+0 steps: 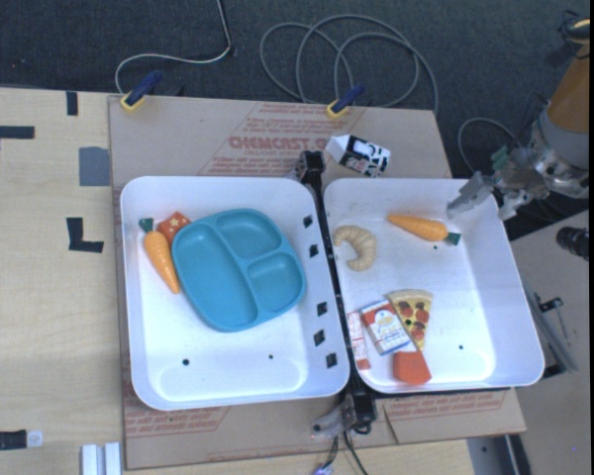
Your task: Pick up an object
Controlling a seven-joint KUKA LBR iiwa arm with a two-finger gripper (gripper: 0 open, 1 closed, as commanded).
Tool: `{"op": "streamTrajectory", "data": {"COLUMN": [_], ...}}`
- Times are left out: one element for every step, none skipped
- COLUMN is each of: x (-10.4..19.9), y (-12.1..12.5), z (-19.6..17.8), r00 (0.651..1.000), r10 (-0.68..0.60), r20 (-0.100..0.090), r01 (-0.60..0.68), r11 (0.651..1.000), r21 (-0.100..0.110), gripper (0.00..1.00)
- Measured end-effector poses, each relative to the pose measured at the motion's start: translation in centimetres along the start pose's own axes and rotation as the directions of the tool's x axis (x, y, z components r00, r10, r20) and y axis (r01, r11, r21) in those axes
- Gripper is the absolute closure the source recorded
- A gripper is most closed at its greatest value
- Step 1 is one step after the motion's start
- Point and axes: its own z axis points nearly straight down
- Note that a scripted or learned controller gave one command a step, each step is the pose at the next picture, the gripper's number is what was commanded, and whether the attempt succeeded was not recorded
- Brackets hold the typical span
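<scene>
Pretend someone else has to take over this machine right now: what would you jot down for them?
Gripper: above the right bin's far right corner, carrying nothing that I can see.
Right bin: carrot nearest the gripper, croissant, pizza slice, small carton, red block.
Left bin: blue plate, second carrot.
Done: nothing lifted.
Left: grasp one object, probably the near carrot.

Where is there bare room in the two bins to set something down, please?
Left bin: the near strip below the blue plate. Right bin: the patch between the carrot and pizza slice, toward its right wall. Crowded: its near-left corner and the left bin's centre.
</scene>
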Motion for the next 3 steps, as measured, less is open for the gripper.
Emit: {"op": "streamTrajectory", "data": {"x": [-0.1,6.5,6.4], "y": [5.0,2.8,2.8], "z": [13.3,14.2,13.1], "r00": [1.000,1.000,1.000], "r10": [-0.001,-0.001,-0.002], "r20": [0.001,0.001,0.004], "r01": [0.001,0.001,0.002], "r11": [1.000,1.000,1.000], "r21": [-0.002,-0.004,-0.006], "gripper": [0.00,0.00,1.00]}}
